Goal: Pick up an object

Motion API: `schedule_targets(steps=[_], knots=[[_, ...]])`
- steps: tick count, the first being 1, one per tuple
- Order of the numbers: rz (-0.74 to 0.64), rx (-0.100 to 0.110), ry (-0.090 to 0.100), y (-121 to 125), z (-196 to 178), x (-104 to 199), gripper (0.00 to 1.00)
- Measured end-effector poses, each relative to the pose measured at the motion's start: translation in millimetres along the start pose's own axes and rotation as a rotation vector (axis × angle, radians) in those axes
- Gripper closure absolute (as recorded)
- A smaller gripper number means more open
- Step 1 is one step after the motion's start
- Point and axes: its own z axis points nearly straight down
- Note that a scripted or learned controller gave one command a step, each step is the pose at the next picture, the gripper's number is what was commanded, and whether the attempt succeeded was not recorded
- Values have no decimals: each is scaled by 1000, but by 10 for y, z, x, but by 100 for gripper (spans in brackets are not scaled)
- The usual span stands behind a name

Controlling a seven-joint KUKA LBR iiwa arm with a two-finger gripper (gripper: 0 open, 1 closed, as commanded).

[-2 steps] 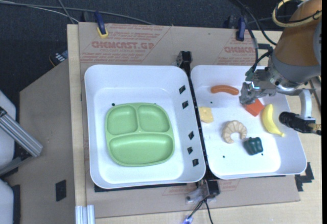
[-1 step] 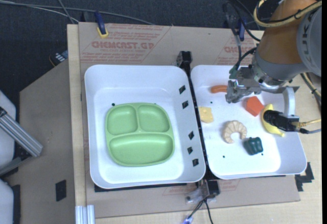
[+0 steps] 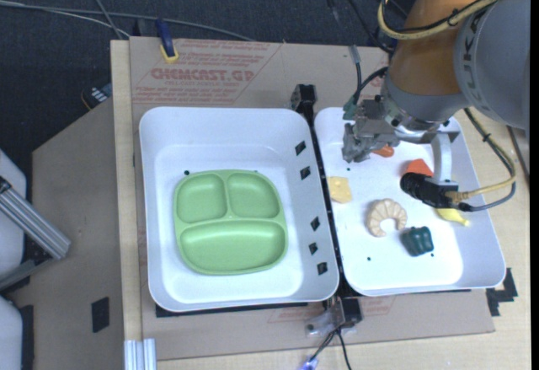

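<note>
My pincer (image 3: 360,147) hangs over the upper left part of the right bin (image 3: 480,263), in the right half of the frame, with my grey arm and its orange band (image 3: 434,31) rising behind it toward the upper right corner. From this slant I cannot tell how the pincer is set, and I see nothing gripped in it.

The loose things lie below and to the right of the pincer on the white floor of that bin. A small pale yellow piece (image 3: 338,190) sits nearest, just below the pincer and close to the bin's left wall. A croissant (image 3: 386,217) lies lower, near the bin's middle, and a dark green pepper (image 3: 418,240) sits just to its lower right. An orange piece (image 3: 417,167) lies right of the pincer, and a yellow bit (image 3: 453,213) shows beside a black part farther right.

In the left bin (image 3: 160,191) rests a green divided plate (image 3: 230,221), lying flat in the middle
</note>
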Motion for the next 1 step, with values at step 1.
schedule_targets(steps=[1], knots=[[1,2,-1,89,92,564,100]])
